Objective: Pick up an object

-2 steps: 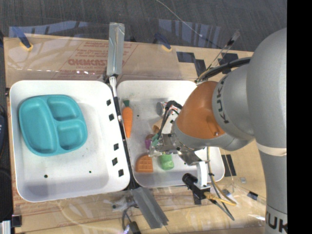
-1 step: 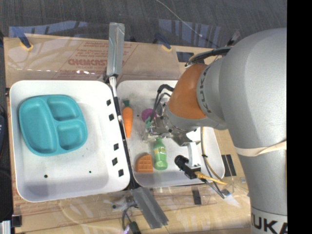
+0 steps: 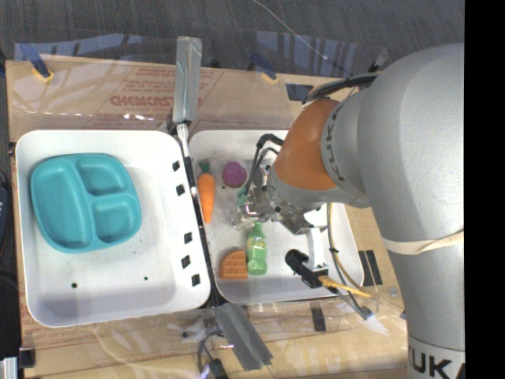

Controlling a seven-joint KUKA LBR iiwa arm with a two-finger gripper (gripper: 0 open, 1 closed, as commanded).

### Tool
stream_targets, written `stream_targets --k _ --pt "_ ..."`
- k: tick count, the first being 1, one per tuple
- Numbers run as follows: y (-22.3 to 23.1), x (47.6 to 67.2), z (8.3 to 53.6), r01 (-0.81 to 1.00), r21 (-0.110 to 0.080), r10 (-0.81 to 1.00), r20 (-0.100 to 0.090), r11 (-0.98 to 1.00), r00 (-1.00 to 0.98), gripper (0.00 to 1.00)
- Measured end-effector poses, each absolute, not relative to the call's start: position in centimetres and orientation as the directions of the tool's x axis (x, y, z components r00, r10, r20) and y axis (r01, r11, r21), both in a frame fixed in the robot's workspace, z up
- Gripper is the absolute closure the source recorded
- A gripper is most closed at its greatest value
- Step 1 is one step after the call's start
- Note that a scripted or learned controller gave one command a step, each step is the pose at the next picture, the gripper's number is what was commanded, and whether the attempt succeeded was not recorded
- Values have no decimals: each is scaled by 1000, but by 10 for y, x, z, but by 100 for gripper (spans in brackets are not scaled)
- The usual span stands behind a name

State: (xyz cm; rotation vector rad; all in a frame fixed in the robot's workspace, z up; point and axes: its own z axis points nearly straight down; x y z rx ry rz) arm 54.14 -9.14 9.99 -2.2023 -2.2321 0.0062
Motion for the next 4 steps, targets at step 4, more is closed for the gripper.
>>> stream_targets --k 4 --pt "-174 477 359 1000 7 1000 -3 4 -4 100"
